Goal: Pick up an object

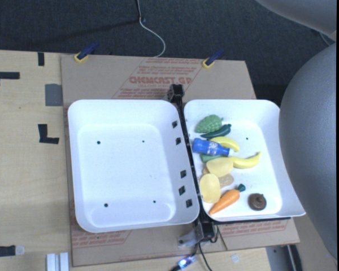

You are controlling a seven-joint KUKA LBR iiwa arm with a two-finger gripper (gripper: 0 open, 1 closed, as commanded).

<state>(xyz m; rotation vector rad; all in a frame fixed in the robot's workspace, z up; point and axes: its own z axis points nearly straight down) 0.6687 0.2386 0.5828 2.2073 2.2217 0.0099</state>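
- At the right edge of your view, the grey arm (323, 151) bulks over the bench, its body overlapping the near side of the right bin (266, 130); you cannot tell whether its gripper is open or closed.
- Under both bins lies a cardboard sheet (152, 81), spreading away from the arm to the left, with two clips (86, 51) on its far edge.
- Farther from the arm sits the left bin (124, 168), touching the right bin along a black seam.
- Every object for your pick lies in the right bin, the one beside the arm, bunched toward the seam side away from the arm.
- Nearest the arm among the larger pieces, a banana (246, 161) lies in the middle of the bin.
- Below it, a carrot (225, 201) lies tilted by the bin's front rim, touching a yellow fruit (209, 187).
- A blue bottle (208, 147) lies on its side against the seam wall, farthest from the arm.
- A bumpy green piece (208, 123) sits at the top of the cluster, a dark green pod (218, 131) just beside it.
- A pale yellow lump (219, 166) lies between bottle and fruit.
- A brown ring (257, 201) sits apart, right of the carrot, closest to the arm.
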